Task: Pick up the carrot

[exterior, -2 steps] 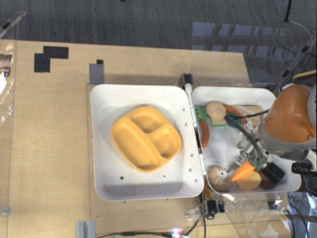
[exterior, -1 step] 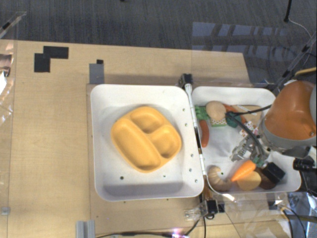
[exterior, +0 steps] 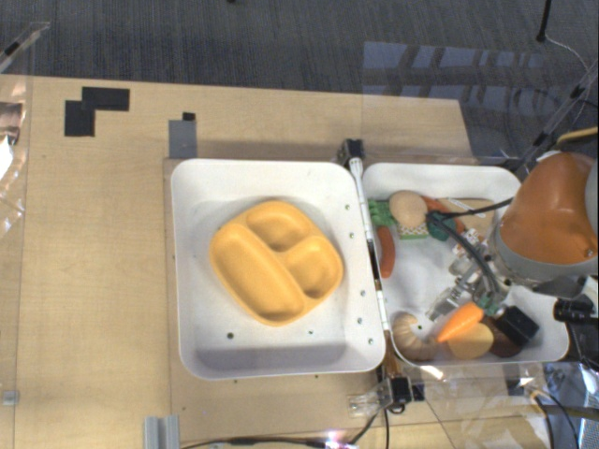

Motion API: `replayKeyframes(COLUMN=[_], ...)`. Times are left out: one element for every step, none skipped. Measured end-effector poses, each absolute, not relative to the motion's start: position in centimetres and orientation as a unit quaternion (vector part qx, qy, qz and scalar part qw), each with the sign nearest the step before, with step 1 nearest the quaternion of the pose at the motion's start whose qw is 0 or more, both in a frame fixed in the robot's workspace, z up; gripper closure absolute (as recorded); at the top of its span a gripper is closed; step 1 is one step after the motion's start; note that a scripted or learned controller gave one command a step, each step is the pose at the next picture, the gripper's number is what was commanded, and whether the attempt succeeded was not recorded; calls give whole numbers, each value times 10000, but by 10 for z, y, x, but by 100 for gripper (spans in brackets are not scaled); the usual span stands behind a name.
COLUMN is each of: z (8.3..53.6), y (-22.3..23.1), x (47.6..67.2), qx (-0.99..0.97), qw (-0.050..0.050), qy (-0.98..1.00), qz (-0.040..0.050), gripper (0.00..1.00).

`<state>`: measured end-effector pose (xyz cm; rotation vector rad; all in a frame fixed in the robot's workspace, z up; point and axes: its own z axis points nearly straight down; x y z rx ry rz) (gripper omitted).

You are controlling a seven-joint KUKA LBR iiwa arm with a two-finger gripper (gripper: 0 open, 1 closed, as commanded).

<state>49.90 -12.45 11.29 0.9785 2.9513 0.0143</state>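
The single orange, cone-shaped toy carrot [exterior: 460, 323] lies near the front wall of the right shallow white bin [exterior: 440, 176], directly beneath the metal two-finger gripper [exterior: 456, 300]; whether that gripper is wide, narrow or clamped on it cannot be told. One tan rounded lump [exterior: 474, 343] touches the carrot's front side, and one red sausage-shaped piece [exterior: 385, 249] lies by the bin's left wall. The left white bin [exterior: 201, 344] holds one yellow three-compartment plate [exterior: 276, 260].

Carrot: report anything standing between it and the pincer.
Nothing visible does. The pincer sits right at the carrot's upper left side in the right bin. A tan round piece lies against the carrot's lower side, outside that gap.
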Motion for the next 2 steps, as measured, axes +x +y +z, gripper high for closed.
replayKeyframes(z=[90,90], y=[-117,-128], x=[493,493], qx=[1447,-1962], qw=[93,95], qy=[9894,9805], qz=[5,-13], gripper=[0,0])
